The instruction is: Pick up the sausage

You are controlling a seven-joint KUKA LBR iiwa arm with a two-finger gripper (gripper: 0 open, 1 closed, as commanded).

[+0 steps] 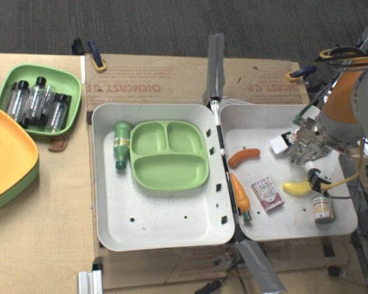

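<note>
Green divided plate [169, 155] beside green bottle [121, 144]; carrot [240, 194] near banana [297, 188].

Robot lab, clamped cardboard bench [190, 78], white bins [104, 182]

Bright, even overhead light, soft faint shadows, mild glare on white bins [104, 182], slight softness.

The short, smooth orange-red toy sausage [243, 157] lies flat on the white floor of the right-hand bin, in its upper left part, near the wall that divides the two bins. It is slightly curved and rests at a slant (its right end sits higher in the view than its left). Its skin looks glossy and unbroken. Nothing touches it or covers it.
</note>
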